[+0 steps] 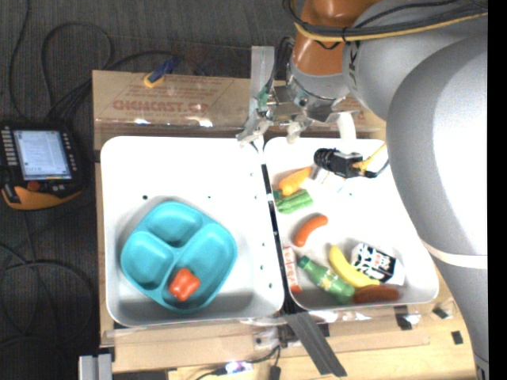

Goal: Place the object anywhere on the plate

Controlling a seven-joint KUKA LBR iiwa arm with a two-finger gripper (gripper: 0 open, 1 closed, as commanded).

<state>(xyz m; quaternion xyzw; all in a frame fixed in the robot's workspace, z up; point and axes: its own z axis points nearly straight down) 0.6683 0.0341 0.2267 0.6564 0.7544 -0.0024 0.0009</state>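
A teal divided plate (150,256) lies in the left bin (127,165). A small red and orange toy pepper (184,284) rests in the plate's front compartment. My gripper (272,133) hangs over the far end of the divider between the two bins, well away from the plate. Its fingers (253,132) are spread open with nothing between them.
The right bin (396,212) holds a carrot (291,181), a green pod (294,204), a red sausage (310,229), a banana (345,267), a green bottle (322,278), a black-and-white pack (377,264) and a dark red chilli (376,294). A tablet (40,158) lies left.
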